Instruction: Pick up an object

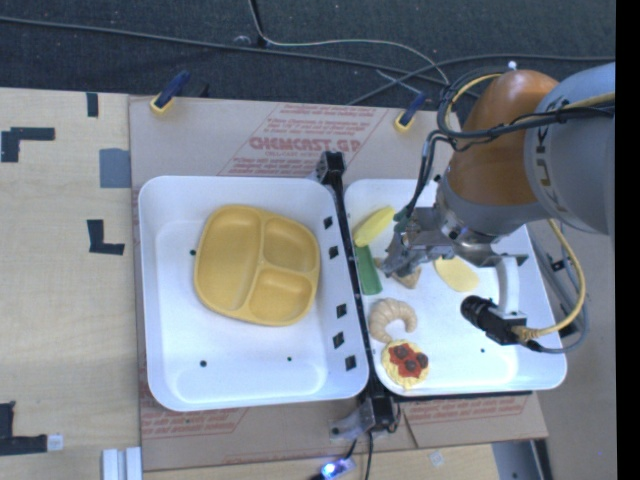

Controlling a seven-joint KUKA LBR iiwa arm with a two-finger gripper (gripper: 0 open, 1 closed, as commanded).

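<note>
One gripper (408,258) hangs low over the right bin (530,368), right of centre frame; you cannot tell its state.
Just below it you see a croissant (392,317), lower a small pizza (405,362); yellow pieces (373,224) flank it, and a yellow divided plate (257,264) fills the left bin (170,368).

Two bins sit side by side. The left bin (160,298) holds a divided plate (257,265). In the right bin (520,368), a croissant (392,317) lies just behind a small pizza (405,363), with the gripper (408,258) above them near the dividing wall.
</note>
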